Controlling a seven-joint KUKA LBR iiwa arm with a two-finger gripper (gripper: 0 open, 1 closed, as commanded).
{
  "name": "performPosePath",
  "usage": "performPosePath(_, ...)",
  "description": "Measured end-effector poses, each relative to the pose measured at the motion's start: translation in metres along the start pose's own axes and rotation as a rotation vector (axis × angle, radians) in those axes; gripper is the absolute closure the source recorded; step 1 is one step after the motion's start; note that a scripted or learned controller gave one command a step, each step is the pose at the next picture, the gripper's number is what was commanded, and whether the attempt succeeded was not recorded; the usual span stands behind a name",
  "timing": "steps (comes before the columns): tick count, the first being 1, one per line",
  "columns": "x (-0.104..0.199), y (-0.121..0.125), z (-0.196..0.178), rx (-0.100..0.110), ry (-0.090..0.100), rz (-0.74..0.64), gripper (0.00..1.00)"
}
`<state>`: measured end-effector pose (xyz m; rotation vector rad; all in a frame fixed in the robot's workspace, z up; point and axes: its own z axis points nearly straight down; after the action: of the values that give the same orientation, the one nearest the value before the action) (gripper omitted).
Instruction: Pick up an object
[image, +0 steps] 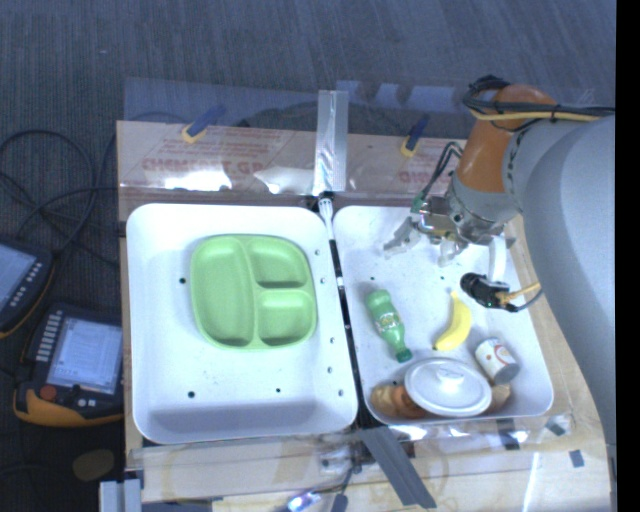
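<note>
Hand (425, 240) is spread wide with nothing in it, low over the bare far end of the right white bin (420, 285); closing here would likely catch only air. The green divided plastic plate (250, 290) in the left white bin (160, 380) lies flat and probably resists a pinch. The green plastic bottle (385, 322) may roll, and the yellow banana (455, 325) could slip aside. The grey arm (570, 200) reaches in from the right, its wrist bent down below the orange band (488, 150).

Green bottle (387, 322) lying flat, below-left of gripper (424, 240). Curved yellow banana (455, 326) below-right. White bowl (447, 388) farther below; small can (496, 358) just beside it.
</note>
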<state>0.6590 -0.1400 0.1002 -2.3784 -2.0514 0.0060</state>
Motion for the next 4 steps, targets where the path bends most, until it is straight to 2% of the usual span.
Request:
performPosePath(1, -0.028, 0.01, 0.012, -0.009, -0.002, -0.002, 0.0)
performPosePath(2, 0.019, -0.025, 0.011, -0.01, -0.001, -0.036, 0.0)
performPosePath(3, 0.026, -0.078, 0.01, -0.015, 0.0, -0.134, 0.0)
performPosePath(4, 0.03, -0.088, 0.01, -0.019, -0.004, -0.24, 0.0)
